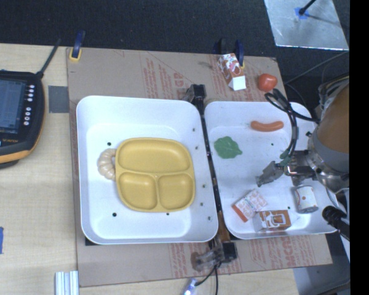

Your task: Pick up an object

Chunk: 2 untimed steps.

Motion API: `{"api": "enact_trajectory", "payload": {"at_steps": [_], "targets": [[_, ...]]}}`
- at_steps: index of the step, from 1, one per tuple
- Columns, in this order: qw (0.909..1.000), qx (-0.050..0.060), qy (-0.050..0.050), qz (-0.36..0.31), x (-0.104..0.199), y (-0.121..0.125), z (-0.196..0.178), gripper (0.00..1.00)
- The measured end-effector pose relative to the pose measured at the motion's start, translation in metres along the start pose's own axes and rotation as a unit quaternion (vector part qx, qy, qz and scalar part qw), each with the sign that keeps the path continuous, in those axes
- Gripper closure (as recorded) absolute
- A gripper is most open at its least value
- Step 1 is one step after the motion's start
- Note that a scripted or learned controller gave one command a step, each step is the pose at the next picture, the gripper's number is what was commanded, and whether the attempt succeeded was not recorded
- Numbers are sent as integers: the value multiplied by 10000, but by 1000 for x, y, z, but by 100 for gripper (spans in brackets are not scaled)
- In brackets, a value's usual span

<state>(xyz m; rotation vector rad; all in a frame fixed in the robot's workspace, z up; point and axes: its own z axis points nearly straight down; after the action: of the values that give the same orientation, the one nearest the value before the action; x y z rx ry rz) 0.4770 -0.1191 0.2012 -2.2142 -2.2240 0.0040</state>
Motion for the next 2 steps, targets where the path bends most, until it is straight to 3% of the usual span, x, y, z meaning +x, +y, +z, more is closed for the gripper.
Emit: {"api": "enact_trajectory", "payload": {"at_steps": [1, 2], "targets": [[10000, 10, 0, -8, 21, 7, 101, 0], [10000, 13, -4, -25, 19, 7, 90, 100]]}}
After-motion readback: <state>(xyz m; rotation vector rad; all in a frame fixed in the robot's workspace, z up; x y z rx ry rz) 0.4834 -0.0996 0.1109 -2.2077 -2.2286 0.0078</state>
